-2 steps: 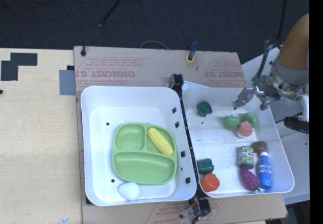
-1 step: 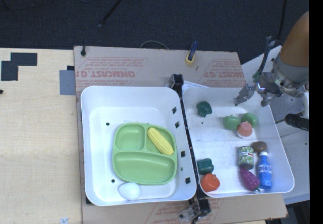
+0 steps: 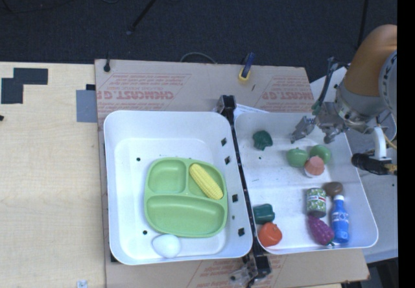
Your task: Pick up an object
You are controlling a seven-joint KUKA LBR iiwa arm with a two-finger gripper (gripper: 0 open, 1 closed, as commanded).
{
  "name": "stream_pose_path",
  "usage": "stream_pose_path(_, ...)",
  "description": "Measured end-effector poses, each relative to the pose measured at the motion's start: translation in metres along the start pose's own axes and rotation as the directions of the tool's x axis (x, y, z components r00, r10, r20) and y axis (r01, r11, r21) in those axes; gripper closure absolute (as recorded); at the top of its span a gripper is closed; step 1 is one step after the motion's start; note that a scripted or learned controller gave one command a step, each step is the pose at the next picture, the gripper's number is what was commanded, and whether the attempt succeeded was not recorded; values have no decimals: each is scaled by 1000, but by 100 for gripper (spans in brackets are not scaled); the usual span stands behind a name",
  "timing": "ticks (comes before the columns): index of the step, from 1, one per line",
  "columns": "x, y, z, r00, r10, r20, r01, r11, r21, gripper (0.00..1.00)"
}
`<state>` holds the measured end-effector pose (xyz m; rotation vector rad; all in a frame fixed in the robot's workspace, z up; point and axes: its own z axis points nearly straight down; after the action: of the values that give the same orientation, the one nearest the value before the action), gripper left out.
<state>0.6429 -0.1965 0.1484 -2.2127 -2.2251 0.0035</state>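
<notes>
So the gripper (image 3: 316, 128) hangs over the far right part of the right bin (image 3: 280, 126), fingers spread apart with nothing between them. Just below it sit a light green object (image 3: 297, 157) and a pink ball (image 3: 315, 166) with green behind it. The left bin (image 3: 123, 150) has a green divided tray (image 3: 178, 212) with corn (image 3: 206, 181) in its upper right compartment

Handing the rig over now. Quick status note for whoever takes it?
Gripper: fingers spread, nothing between them, poised over the back of the right bin.
Right bin: green items just below the gripper, pink ball, blue bottle, purple item, small can.
Left bin: green tray with corn, white egg.
Done: nothing picked. Left: grasp and lift one object.
</notes>
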Motion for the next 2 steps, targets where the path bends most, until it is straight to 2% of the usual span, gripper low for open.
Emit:
stream_pose_path(1,9,-6,61,1000,-2,-2,2,1000,3,0)
stream_pose_path(2,9,-6,61,1000,0,0,0,1000,-2,0)
